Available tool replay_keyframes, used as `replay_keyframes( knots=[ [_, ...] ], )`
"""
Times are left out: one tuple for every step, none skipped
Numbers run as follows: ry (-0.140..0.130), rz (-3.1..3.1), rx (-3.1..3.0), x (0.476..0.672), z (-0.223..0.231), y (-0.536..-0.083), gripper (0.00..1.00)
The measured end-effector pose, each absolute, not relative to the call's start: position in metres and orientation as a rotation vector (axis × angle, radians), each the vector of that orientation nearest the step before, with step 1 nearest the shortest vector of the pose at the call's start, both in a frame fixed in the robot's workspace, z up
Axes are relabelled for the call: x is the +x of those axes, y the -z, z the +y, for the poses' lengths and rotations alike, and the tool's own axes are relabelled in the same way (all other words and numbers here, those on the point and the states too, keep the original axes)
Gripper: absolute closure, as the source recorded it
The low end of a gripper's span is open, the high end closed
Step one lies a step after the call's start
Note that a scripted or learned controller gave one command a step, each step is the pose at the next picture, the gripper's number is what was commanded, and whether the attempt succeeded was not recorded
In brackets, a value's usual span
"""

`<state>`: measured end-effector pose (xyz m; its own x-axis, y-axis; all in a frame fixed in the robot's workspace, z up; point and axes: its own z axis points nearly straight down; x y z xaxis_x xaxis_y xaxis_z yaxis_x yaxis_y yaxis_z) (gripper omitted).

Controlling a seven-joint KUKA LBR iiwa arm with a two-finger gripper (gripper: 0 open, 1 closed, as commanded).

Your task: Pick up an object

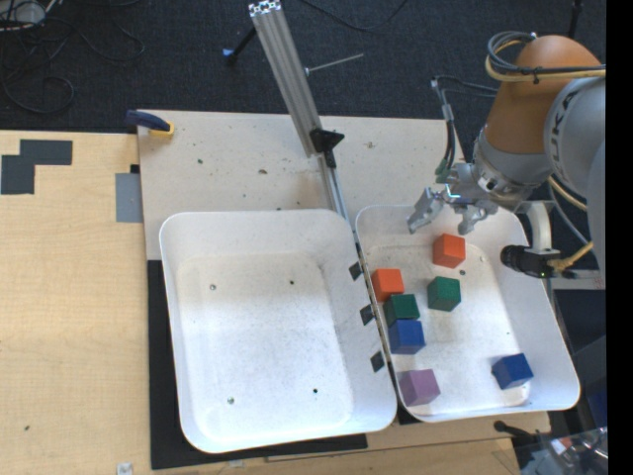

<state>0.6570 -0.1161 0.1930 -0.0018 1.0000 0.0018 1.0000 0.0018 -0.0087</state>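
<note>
From the camera above the bench, the grey arm reaches in from the right and its gripper (447,211) hangs over the far end of the right bin (554,349) with its fingers spread apart and nothing between them, an orange cube (449,250) lying just below it in the picture. In that same bin a second orange cube (388,282), a dark green cube (402,307) and a blue cube (406,335) sit in a row along the left wall, touching or nearly so. A green cube (444,293) lies near the middle, a purple cube (419,386) lies at the near left corner and another blue cube (512,370) at the near right, while the left bin (188,265) lies alongside.
</note>
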Motion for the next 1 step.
replay_keyframes(
  knots=[
    [-0.004,-2.224,-2.215,0.6581,-0.116,-0.1964,0.0]
  ],
)
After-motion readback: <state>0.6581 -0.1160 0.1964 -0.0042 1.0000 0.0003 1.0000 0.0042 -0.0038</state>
